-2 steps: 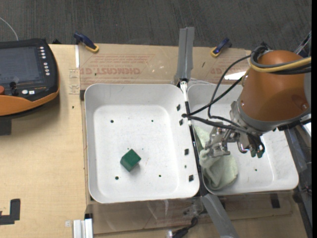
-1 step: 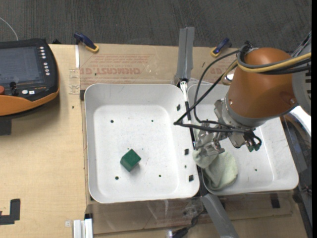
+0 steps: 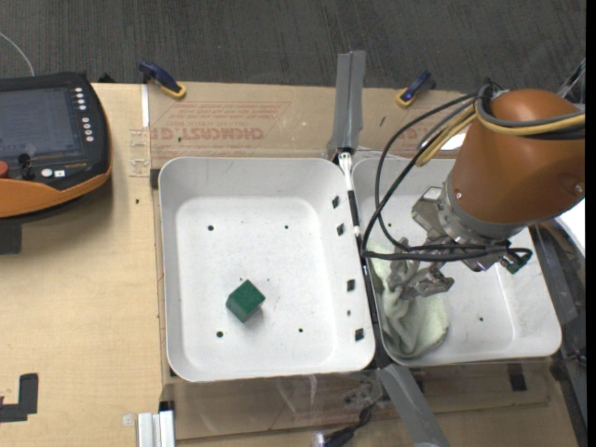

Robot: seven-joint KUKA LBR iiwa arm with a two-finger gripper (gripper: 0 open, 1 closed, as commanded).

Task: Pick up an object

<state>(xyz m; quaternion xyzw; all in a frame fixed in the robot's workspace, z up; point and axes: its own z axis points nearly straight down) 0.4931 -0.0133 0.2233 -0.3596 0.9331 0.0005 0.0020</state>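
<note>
A small green cube (image 3: 246, 301) lies on the floor of the left white bin (image 3: 186, 250), toward its front. In the right white bin (image 3: 521, 333), a crumpled pale cloth (image 3: 416, 322) sits in the front left corner. My gripper (image 3: 419, 278) hangs low in the right bin, right at the cloth's upper edge, and its metal parts overlap the fabric. The orange band and wrist (image 3: 517, 156) hide much of the right bin's middle and back. Black cables (image 3: 391, 203) loop down beside the gripper.
A teach pendant (image 3: 47, 147) rests on the bench at far left. Two clamps (image 3: 163, 80) (image 3: 414, 87) grip the cardboard sheet behind the bins. A grey upright post (image 3: 349, 101) stands at the back between the bins.
</note>
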